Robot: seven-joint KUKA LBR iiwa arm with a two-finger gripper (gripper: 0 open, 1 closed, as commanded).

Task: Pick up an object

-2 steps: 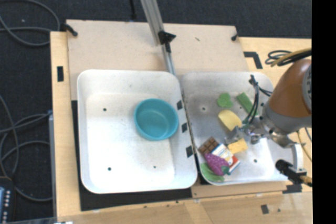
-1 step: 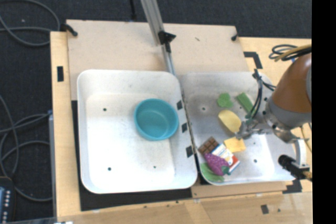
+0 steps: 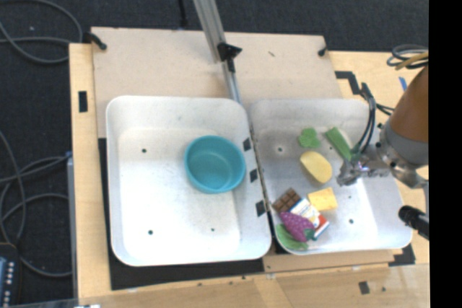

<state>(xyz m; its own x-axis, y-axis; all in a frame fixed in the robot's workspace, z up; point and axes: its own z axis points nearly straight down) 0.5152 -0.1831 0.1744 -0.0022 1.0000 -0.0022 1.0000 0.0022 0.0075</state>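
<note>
The wooden desk [image 3: 303, 285] carries two shallow white plastic bins side by side. The left bin [image 3: 144, 227], at centre left of the frame, holds one round teal plastic bowl [image 3: 214, 164], upright, near that bin's middle right. The right bin [image 3: 375, 227] holds a cluster of small items: a pale yellow rounded lump [image 3: 316, 166] at its centre, a small light green piece [image 3: 309, 137] just above it, and a darker green elongated block [image 3: 338, 143] lying tilted to the upper right of the lump. Lower down sit a yellow cube-like block [image 3: 323, 199], a brown chocolate-bar piece [image 3: 286, 199], a purple grape-like cluster [image 3: 297, 224] and a red-and-white item [image 3: 320, 227], crowded together at the bin's lower left. The pincer [image 3: 349, 174] of the grey arm sits low in the right bin, just right of the yellow lump; whether it is spread or pressed together cannot be told, and nothing is visibly pinched.
</note>
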